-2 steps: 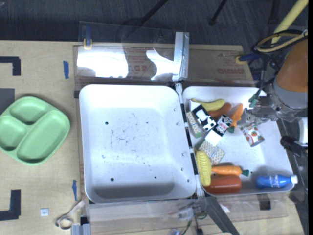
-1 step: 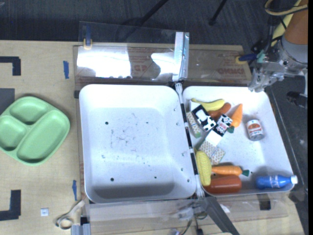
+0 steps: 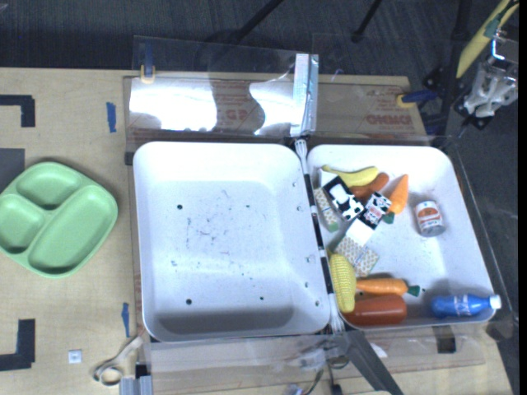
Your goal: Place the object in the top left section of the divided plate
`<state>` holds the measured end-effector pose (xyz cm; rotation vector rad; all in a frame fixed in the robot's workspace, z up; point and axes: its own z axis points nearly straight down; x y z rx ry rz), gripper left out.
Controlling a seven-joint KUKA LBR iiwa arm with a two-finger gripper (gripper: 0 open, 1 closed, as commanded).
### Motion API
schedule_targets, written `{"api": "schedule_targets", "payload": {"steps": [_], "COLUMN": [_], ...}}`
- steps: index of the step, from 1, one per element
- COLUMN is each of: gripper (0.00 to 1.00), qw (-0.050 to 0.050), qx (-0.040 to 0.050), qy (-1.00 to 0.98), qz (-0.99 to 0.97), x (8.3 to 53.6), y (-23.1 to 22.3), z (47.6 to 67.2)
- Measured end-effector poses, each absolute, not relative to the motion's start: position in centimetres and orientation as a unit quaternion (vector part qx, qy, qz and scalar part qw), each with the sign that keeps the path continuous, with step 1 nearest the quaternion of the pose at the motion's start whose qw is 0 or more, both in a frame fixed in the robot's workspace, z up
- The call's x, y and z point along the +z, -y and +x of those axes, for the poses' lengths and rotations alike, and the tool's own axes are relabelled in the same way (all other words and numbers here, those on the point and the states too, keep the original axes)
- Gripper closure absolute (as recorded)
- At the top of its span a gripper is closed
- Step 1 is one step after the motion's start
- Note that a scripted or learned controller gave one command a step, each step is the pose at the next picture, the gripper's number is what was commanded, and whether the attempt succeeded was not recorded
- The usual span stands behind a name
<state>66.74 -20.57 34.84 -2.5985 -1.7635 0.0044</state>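
You see the gripper [image 3: 492, 85] at the upper right of the frame, its state impossible to tell, and the green divided plate [image 3: 56, 218] at far left.

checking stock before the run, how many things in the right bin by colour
yellow: 2, banana, corn
orange: 2, carrots
red: 2, sausage, can
blue: 1, bottle
black and white: 2, cow, carton
tan: 1, cracker
total: 10
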Motion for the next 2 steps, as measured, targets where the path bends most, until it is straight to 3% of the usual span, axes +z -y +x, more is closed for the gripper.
{"api": "schedule_targets", "payload": {"steps": [1,2], "gripper": [1.00,1.00], "qw": [0.002,0.001], "qx": [0.0028,0.0017], "qy": [0.409,0.396], "qz": [-0.913,-0.918], "x": [38.0,43.3], "y": [18.6,18.1], "z": [62.7,61.8]}}
